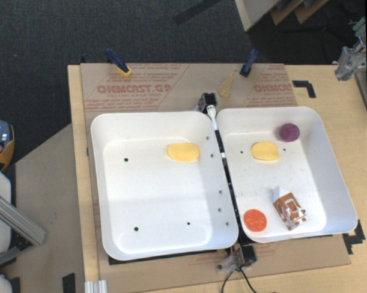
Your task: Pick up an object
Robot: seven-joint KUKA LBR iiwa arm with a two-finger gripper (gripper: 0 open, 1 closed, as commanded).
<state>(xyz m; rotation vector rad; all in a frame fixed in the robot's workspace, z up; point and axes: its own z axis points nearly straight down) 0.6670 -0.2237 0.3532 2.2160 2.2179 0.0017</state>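
Clamped flat on the table (169,83), two white bins keep the pieces corralled: one yellow piece (183,152) left, four right; the hand (350,60) waits at the edge, its opening impossible to tell.

I am seeing one lump (183,152) lying in the left bin (113,193); the right bin (334,167) is holding four things.

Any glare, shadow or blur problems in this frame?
Camera view: sharp, evenly lit; the left bin floor has a brighter band near its front, with no blown-out glare; the orange disc and purple ball cast only faint shadows.
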